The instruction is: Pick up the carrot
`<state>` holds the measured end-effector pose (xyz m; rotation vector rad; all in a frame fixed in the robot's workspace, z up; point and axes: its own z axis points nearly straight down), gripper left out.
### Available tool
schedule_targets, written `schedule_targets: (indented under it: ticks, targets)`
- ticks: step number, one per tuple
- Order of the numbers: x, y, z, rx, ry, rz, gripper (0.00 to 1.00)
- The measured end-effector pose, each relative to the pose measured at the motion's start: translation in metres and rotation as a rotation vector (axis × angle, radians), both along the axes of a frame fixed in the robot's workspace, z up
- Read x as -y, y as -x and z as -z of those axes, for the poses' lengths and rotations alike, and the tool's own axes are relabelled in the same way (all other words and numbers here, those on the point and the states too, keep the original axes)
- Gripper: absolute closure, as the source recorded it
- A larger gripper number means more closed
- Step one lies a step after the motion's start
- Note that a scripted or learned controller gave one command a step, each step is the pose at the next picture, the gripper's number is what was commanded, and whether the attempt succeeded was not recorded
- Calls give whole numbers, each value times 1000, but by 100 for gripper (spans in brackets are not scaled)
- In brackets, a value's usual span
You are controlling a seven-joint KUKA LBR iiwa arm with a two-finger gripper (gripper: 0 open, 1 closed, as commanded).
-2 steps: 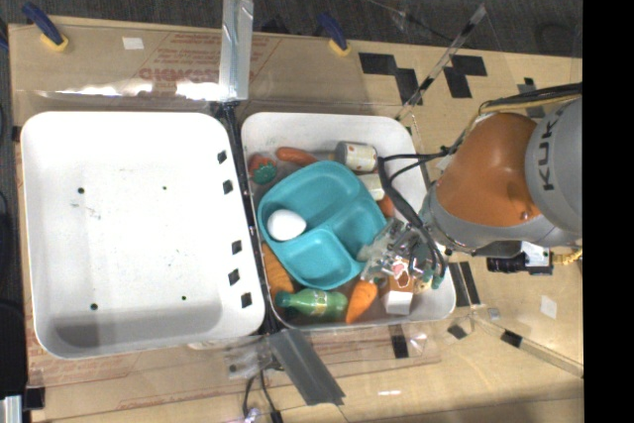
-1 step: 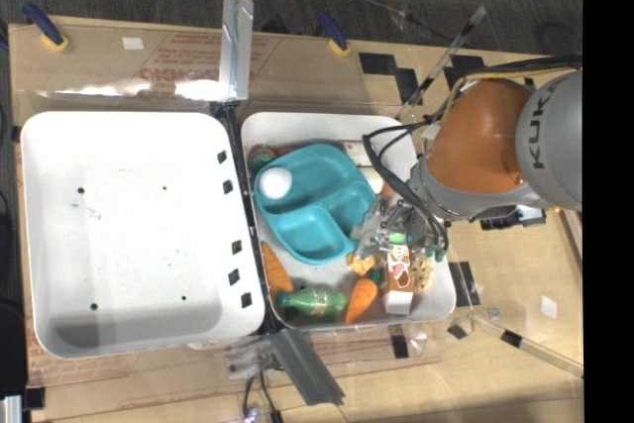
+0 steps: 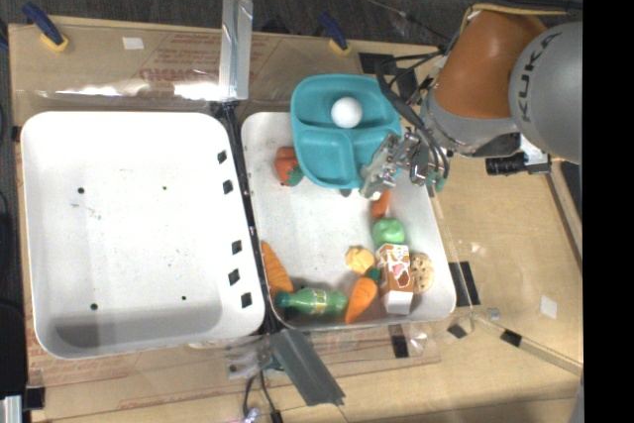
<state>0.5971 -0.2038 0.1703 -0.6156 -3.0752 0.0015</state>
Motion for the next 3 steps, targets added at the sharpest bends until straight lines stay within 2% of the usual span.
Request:
schedule_targets:
  ticks: [1, 2, 3]
  targets:
    - [6, 86, 29, 4, -2, -273, 100]
    - [-30, 94, 26, 2, -3, -648, 100]
    - [-7, 104, 30, 1, -4, -654, 100]
